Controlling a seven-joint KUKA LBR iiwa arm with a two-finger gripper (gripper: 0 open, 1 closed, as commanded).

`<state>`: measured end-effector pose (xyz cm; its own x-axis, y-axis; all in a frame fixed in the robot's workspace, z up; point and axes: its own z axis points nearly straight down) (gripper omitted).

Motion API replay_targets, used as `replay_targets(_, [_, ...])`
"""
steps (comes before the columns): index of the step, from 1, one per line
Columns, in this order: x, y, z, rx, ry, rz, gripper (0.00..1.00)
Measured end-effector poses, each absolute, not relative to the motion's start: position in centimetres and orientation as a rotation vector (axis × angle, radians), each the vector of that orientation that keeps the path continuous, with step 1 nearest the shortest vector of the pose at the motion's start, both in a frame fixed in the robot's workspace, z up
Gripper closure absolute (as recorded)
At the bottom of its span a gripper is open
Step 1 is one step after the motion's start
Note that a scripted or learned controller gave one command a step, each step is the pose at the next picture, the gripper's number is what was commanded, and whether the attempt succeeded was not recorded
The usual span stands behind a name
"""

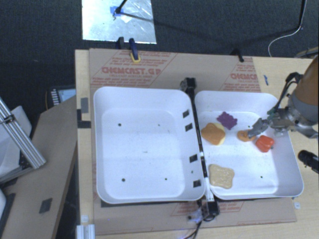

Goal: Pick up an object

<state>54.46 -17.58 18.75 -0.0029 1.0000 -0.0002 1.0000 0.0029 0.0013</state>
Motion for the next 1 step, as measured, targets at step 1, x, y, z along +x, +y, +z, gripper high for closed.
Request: replay_targets(1, [59.35,-15.84,36.14,2.197,2.216,0.019,0.00])
